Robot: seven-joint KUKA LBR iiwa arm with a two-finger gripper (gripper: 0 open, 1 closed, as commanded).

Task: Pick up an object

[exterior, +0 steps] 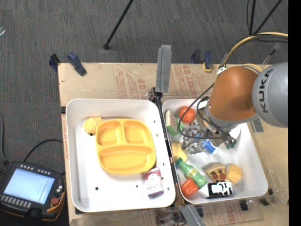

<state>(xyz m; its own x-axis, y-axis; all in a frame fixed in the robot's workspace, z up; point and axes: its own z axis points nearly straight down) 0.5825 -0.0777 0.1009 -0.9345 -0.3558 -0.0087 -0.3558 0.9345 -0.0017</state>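
Metal gripper (200, 139) hangs low over the middle of the right bin (256, 168), under the arm's glossy orange band (233, 94) and smooth grey shell; whether it is apart or together cannot be told, since the wrist hides much of it and the metal parts blur together. Just beside it lie a small blue-and-white piece (210, 147) and a round orange-red fruit (186, 114), with a pale cob of corn (168, 120) along the bin's left wall. Nearer the front of the same bin lie a green plastic bottle (192, 172) with an orange cap, a triangular pizza slice (216, 172), a bumpy golden waffle-like block (233, 173), an orange-red pepper-like piece (189, 188) and a black-and-white box (220, 189).

Left bin (77, 168), shallow and smooth white, bears a yellow plastic tray (125, 146) with three compartments, a knobbly yellow toy (91, 124) touching its upper left corner, and a small pink packet (154, 181) at its lower right. Both bins sit on a cardboard-covered bench (113, 81). A teach pendant (30, 189) with a lit screen lies on the grey carpet at lower left.
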